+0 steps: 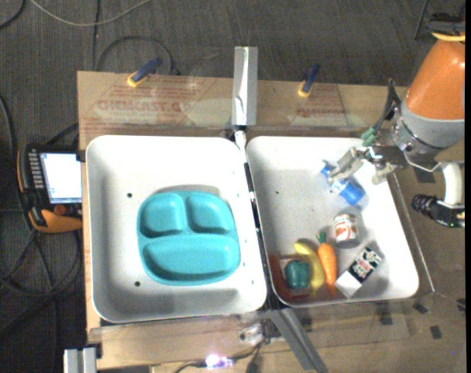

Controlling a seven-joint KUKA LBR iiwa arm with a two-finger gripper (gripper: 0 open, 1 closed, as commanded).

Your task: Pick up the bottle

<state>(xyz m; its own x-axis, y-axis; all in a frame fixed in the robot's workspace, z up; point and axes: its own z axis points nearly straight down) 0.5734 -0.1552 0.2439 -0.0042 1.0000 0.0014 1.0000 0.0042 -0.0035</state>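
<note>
- Two white bins (103, 208) sit on a brown bench (165, 103) over dark carpet (64, 22).
- One teal tray (189, 235), one blue bottle (346, 185).
- The gripper (361, 163): jaw state cannot be told.

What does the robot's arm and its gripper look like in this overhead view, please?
The arm is grey with a broad orange band above the wrist. Its gripper is pale metallic grey, built of thin angular links, with small green fittings near the wrist end.
</note>
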